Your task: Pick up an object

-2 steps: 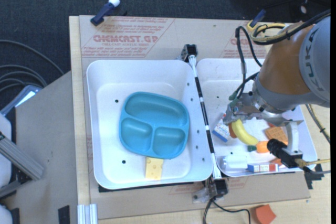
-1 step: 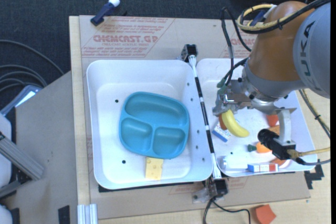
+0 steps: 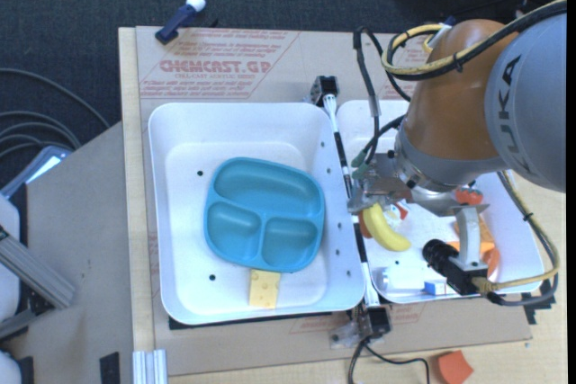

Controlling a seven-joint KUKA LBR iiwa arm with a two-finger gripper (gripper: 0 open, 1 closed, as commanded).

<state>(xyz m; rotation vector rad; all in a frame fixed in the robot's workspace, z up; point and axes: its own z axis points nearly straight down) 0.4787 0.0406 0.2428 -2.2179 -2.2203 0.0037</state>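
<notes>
Two bins: left white shallow bin (image 3: 171, 193) and right white shallow bin (image 3: 526, 234) sit side by side on the table (image 3: 225, 67).
Left bin contents: blue divided plastic plate (image 3: 264, 213) near the middle; small yellow holed wedge block (image 3: 264, 289) just below it, touching or nearly touching the plate's edge.
Right bin contents: yellow banana (image 3: 387, 231) by the left wall; orange pieces (image 3: 487, 240) to its right, partly hidden by the arm; a white and blue stick-like item (image 3: 419, 288) along the near wall.
Arm: grey and orange wrist hangs over the right bin.
End effector (image 3: 376, 196): low in the right bin, just above the banana; how wide it stands I cannot tell, as the wrist covers it.
Held: nothing visibly gripped.
Task thing: the banana is the likely target, being nearest; it lies on the bin floor.
Progress, my judgement: approach made, grasp not confirmed, lift not done.
Remaining: close on an object, raise it clear of the bin.
</notes>
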